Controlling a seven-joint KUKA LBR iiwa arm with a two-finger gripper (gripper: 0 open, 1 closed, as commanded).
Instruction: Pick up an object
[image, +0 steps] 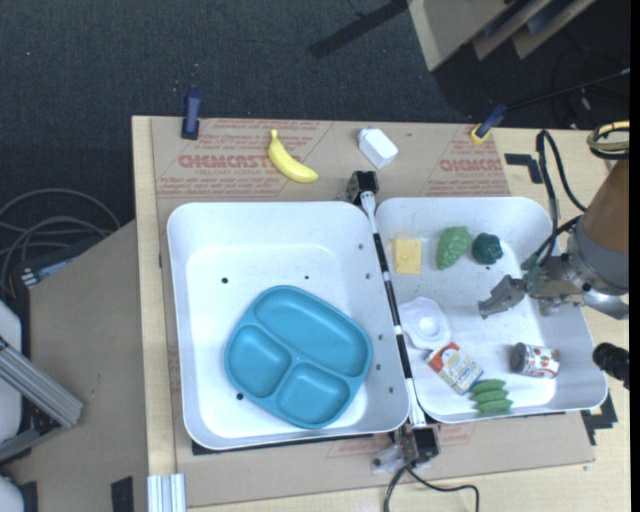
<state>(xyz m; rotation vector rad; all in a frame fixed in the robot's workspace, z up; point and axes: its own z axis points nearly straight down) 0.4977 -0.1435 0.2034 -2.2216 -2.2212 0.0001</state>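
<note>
In right bin | tool above bare floor, nothing between its fingers | open or closed: cannot tell | can nearby

- Dark blue-grey carpet covers the floor around the bench.
- The bench top is pale wood or board, printed with red lettering near its far edge.
- Blue clamps sit at the far-left corner and the far-right edge of the bench.
- Grey cables coil on the floor to the left.
- A metal rail lies at a slant at the lower left.
- Beige furniture stands at the top right, with dark cables running past it.
- Light is even and soft, with faint shadows.
</note>
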